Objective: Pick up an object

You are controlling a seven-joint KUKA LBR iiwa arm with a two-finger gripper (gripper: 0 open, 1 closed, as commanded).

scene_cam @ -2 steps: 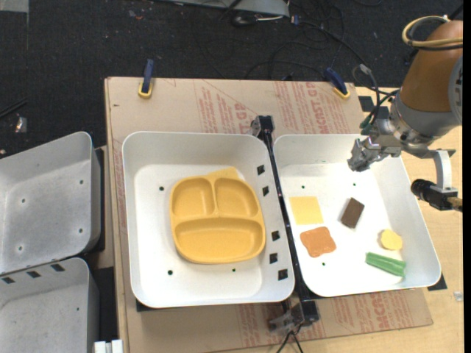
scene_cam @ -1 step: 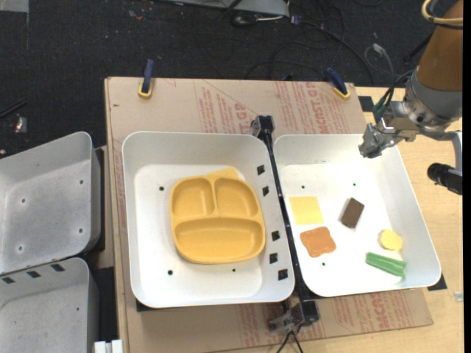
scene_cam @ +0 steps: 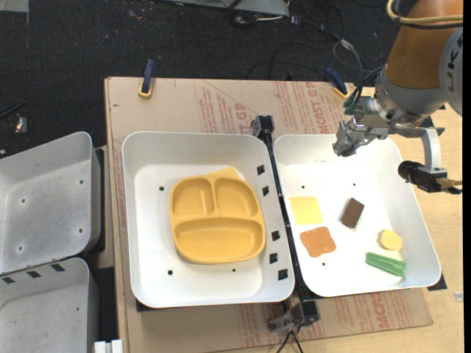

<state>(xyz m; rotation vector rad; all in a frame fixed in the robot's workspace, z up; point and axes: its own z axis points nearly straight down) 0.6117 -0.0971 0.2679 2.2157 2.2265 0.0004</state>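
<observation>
Five small pieces are lying in the right bin (scene_cam: 419, 219): a yellow square (scene_cam: 305, 210), brown block (scene_cam: 352, 212), orange slab (scene_cam: 318, 241), yellow round piece (scene_cam: 390, 240) and green stick (scene_cam: 385, 263). The gripper (scene_cam: 346, 144) is hovering over the bin's far edge, gripping nothing visible; its opening cannot be told.

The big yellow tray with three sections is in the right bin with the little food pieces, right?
Not quite. The camera view shows the yellow tray in the left bin. The little food pieces, like the green piece, lie in the right bin.
</observation>
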